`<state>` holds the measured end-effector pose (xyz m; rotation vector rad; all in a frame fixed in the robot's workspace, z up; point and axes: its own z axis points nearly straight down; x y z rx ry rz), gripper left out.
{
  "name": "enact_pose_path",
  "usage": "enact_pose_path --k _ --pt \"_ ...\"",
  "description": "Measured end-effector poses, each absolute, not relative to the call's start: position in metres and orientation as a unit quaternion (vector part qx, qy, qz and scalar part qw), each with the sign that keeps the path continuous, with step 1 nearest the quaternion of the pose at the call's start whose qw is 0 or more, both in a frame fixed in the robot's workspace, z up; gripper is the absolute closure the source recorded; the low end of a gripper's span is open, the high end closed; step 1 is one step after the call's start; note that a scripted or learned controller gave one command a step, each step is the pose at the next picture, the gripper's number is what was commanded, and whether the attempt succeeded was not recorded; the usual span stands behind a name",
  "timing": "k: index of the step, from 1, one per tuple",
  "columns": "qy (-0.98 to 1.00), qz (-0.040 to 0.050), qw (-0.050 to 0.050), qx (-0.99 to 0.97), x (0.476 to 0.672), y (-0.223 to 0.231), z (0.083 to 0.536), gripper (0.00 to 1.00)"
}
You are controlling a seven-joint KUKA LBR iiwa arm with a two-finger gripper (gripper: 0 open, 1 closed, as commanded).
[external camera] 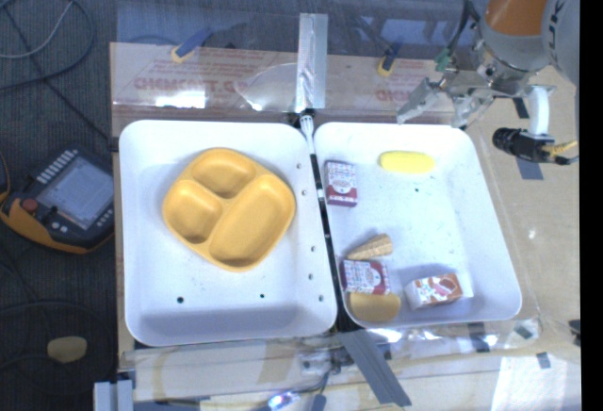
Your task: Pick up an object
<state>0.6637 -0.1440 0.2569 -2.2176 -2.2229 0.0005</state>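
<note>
The gripper is hovering beyond the far rim of the right bin, jaws apart, holding nothing. The yellow oval object is lying nearest (far part of the bin). Descending here is risking striking the rim instead.

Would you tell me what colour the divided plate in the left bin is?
Yellow, seen in the camera view: plate.
</note>
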Motion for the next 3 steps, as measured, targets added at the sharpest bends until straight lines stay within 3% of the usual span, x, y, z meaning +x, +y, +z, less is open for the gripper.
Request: enact_pose_path --k 1,2,3 --pt "-0.652 0.0011 0.001 -0.759 0.642 -0.190 0.227 0.00" --pt "-0.663 -0.0039 -0.009 -0.749 0.672 -0.176 0.112 0.00" --pt "-0.707 -0.0049 -0.019 -0.707 0.669 -0.173 0.106 0.00"
